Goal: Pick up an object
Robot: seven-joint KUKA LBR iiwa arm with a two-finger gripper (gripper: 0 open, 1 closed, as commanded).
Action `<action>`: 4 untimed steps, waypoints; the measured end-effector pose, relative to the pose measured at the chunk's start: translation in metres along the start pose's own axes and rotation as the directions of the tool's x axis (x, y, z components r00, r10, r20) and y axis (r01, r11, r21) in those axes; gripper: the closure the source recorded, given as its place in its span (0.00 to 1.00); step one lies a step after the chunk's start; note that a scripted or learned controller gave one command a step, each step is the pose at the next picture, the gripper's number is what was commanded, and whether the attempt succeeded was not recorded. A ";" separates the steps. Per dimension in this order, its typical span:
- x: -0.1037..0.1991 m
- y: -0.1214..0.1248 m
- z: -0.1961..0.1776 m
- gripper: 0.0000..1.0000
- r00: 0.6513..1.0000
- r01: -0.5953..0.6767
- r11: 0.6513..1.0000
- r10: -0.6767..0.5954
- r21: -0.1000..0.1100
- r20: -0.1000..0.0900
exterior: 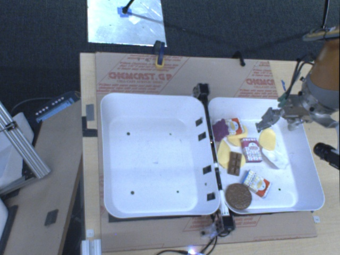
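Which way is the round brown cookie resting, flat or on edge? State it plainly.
Flat. The round brown cookie shows its full circular face to the overhead camera, lying on the floor of the right white bin near its front-left corner.

Objs clustered in right bin, left bin beside it.

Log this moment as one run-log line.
task: pick up an object | claw: above right bin, nothing seen held | items: round brown disc, red packet, yellow pieces in right bin | status: not picked

Arm cut off at right edge; claw fingers too blurred to read.
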State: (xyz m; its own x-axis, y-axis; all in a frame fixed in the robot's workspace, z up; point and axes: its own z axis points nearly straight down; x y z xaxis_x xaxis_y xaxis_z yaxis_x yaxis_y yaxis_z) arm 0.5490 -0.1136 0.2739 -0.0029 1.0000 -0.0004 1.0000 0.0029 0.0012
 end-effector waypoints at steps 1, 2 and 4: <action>0.004 -0.062 0.121 0.00 1.000 -0.003 1.000 0.003 0.013 -0.004; 0.031 -0.049 0.193 0.00 1.000 0.002 1.000 -0.002 0.004 -0.002; 0.003 0.085 0.190 0.00 1.000 0.004 1.000 -0.004 0.016 0.004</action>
State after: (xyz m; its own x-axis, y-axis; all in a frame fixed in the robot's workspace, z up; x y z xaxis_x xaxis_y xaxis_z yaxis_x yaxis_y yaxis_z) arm 0.6344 -0.1105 0.0839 -0.0067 1.0000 -0.0043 0.9999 0.0066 -0.0149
